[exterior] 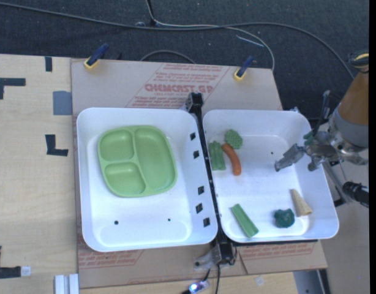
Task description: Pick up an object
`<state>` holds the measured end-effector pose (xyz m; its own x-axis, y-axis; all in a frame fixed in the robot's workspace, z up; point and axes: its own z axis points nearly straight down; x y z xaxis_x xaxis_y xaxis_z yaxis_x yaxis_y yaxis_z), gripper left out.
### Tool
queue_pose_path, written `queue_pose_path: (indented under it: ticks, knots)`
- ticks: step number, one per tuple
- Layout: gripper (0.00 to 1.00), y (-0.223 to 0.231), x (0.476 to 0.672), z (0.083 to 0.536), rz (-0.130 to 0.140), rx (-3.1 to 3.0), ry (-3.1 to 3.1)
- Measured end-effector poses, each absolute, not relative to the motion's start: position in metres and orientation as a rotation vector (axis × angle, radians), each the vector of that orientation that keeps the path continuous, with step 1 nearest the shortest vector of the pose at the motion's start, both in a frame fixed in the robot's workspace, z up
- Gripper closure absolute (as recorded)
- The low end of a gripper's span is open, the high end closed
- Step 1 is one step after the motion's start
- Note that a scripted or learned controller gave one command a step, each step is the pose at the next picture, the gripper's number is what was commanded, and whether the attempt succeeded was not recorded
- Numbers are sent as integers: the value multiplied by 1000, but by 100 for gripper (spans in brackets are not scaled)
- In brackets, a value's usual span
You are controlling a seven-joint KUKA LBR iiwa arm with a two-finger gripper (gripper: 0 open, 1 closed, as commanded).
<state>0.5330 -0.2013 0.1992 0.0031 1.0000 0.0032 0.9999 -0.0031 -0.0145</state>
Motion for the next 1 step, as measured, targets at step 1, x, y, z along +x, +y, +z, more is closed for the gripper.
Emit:
queue_pose_path:
  ticks: [1]
  knots:
    - [0,-201,536,206,2,-2220,-2221]
